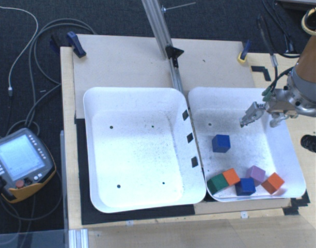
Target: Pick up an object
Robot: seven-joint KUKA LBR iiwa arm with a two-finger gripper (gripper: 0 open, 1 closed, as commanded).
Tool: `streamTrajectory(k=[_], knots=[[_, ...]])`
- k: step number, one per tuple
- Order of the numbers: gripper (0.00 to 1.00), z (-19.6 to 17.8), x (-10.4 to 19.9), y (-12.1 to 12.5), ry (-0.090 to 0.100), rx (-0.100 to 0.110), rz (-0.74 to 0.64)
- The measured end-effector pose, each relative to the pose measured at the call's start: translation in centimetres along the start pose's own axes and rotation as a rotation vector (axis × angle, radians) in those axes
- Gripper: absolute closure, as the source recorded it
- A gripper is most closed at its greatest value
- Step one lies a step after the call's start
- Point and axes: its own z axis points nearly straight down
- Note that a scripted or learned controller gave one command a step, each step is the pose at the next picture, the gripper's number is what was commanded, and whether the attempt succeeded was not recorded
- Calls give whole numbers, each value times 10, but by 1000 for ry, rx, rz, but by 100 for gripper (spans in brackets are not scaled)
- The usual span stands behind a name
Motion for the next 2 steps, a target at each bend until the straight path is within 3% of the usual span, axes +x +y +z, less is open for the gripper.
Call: streamTrajectory(k=[1, 2], knots=[[0, 111, 26, 19, 2, 9, -1], [0, 175, 36, -5, 2, 10, 1]])
